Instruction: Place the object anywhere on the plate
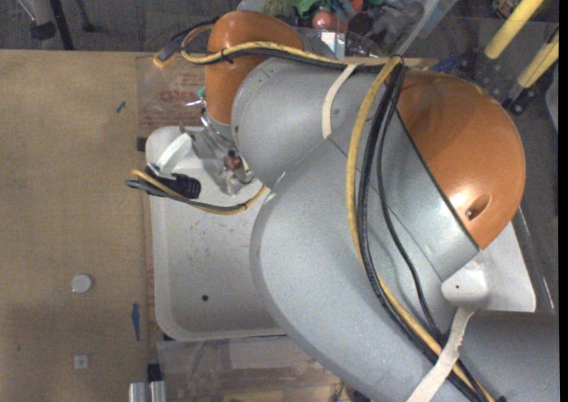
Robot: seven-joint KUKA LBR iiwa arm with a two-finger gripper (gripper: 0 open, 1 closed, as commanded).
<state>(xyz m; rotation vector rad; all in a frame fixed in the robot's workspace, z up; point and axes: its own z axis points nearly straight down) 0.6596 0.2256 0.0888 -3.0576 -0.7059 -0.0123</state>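
Plate hidden, smooth grey arm [355, 214] over glossy white bin [191, 276], claw state unclear

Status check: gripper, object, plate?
Arm bulk covers the white bin. Gripper hidden behind the wrist, state unreadable. Object and plate can't be made out.

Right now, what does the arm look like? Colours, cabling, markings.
The arm is thick rounded grey links with glossy orange domed caps, one large at right and one near the wrist. A yellow and black cable bundle runs along its outside, held by pale straps, and loops loose past the wrist. No markings are legible.
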